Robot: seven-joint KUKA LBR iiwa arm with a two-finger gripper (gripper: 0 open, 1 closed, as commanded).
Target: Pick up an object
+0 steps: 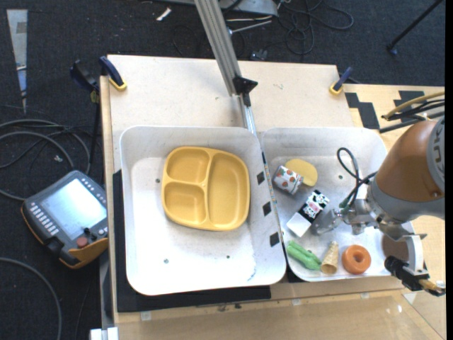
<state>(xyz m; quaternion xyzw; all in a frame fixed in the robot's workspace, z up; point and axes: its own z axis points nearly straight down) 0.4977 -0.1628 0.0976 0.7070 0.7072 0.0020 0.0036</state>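
Note:
The right bin (368, 142) holds several small objects. A spotted white cup (287, 178) lies beside a yellow disc (305, 168) near the bin's left wall. Below them sits a black-and-white cow-patterned carton (310, 209). Along the front edge are a green piece (304, 255), a tan cone (330, 258) and an orange doughnut (356, 259). My gripper (328, 222) is low in this bin, just right of the carton and above the cone. The grey and orange arm (412, 170) comes in from the right.
The left bin (141, 261) holds a yellow divided plate (207, 188). A metal bar (221, 37) slants down to the wall between the bins. A black cable (348, 163) loops by the arm. A teach pendant (67, 216) lies on the floor at the left.

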